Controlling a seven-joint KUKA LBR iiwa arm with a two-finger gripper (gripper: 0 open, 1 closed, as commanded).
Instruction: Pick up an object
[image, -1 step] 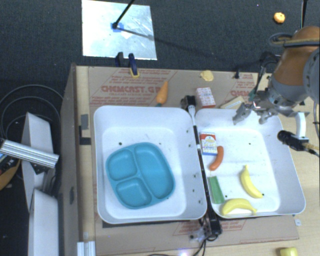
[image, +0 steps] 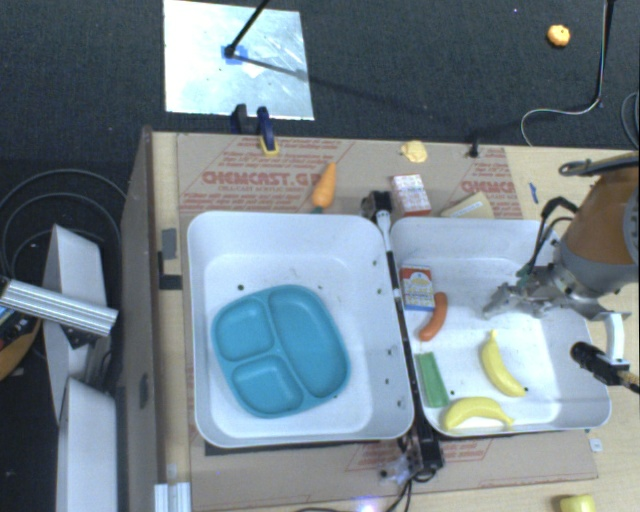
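The right white bin (image: 470, 245) holds several toy foods. A small red and white carton (image: 415, 283) lies at its left wall, with an orange-red sausage (image: 433, 316) just below it and a green block (image: 431, 378) further down. One yellow banana (image: 499, 364) lies in the middle and a second banana (image: 478, 412) near the front wall. My gripper (image: 503, 299) hangs low over the bin's middle, above the upper banana and right of the sausage, with nothing visibly in it.
The left bin (image: 215, 250) holds a blue divided plate (image: 280, 348). Behind the bins on the cardboard lie an orange carrot (image: 323, 186), a small box (image: 410, 193) and a yellow piece (image: 414, 151). The arm's orange band (image: 608, 222) stands over the right bin's far corner.
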